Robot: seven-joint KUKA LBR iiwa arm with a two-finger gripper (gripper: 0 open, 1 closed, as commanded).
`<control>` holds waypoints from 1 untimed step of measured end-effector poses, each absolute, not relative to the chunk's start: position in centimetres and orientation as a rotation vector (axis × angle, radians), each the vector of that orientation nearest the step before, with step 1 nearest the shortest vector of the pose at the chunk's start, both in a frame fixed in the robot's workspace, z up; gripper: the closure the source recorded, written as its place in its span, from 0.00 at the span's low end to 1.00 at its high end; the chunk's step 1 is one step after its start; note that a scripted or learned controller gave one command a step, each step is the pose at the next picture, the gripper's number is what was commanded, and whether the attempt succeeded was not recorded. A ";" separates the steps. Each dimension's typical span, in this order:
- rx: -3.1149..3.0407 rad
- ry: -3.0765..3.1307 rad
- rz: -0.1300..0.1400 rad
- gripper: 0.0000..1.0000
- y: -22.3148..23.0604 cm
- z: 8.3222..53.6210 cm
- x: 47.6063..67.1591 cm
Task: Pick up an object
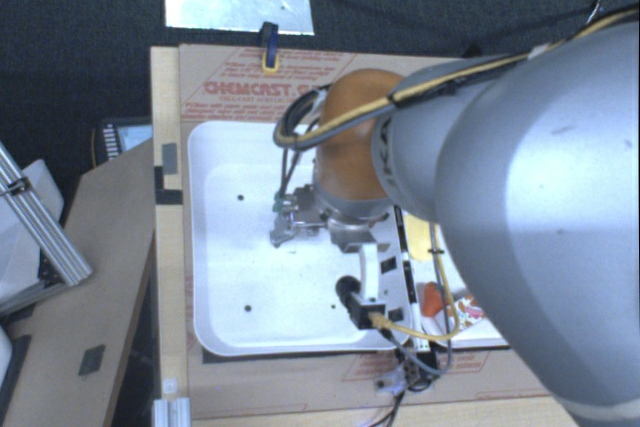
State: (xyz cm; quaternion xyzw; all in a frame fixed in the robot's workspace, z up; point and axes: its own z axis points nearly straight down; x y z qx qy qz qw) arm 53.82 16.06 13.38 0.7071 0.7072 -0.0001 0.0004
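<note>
Small orange-red object [432,298] in right bin [480,340].

The brown cardboard sheet [250,80] under the white bins has red letters. They say "CHEMCAST". The smaller red words are too blurry to read.

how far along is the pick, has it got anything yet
Done: the arm has reached over the bins, its orange band above the left bin. In hand: nothing visible; the gripper sits low over bare white bin floor. An orange-red object lies in the right bin beside the arm, partly hidden. Left: closing on an object and lifting it.
</note>
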 end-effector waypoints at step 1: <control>2.219 2.215 0.014 0.00 12.5 24.4 53.2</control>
